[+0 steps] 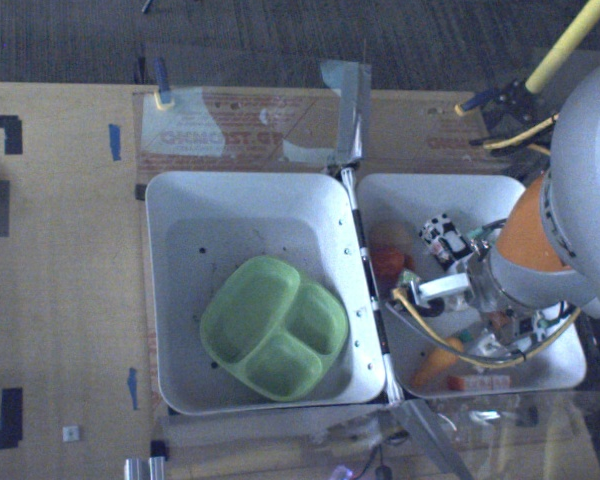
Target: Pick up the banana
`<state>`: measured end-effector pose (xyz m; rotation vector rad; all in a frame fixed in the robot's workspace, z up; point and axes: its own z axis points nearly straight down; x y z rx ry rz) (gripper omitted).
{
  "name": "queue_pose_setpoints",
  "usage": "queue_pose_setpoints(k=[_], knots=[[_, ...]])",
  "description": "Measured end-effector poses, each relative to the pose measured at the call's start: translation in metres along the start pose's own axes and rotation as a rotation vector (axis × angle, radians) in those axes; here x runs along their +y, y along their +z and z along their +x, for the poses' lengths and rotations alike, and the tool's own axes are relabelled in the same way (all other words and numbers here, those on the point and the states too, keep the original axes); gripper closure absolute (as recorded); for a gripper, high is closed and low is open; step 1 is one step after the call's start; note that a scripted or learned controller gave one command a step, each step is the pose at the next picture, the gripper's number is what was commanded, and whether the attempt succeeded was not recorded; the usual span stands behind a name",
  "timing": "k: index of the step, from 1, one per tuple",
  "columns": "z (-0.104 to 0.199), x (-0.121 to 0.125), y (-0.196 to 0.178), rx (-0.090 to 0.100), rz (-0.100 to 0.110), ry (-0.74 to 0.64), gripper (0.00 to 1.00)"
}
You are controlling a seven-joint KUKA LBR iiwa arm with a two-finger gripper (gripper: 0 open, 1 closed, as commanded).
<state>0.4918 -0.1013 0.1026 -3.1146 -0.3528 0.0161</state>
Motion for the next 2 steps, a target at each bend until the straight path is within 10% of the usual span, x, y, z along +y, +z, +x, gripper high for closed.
queue_pose_setpoints(k=[1,2], knots=[[-0.021,0.0609,-0.1018,0.007,-0.007,-0.087,0.0],[-0.0199,0.0593,-0.1108,0.004,-0.005,-0.093,1.0]])
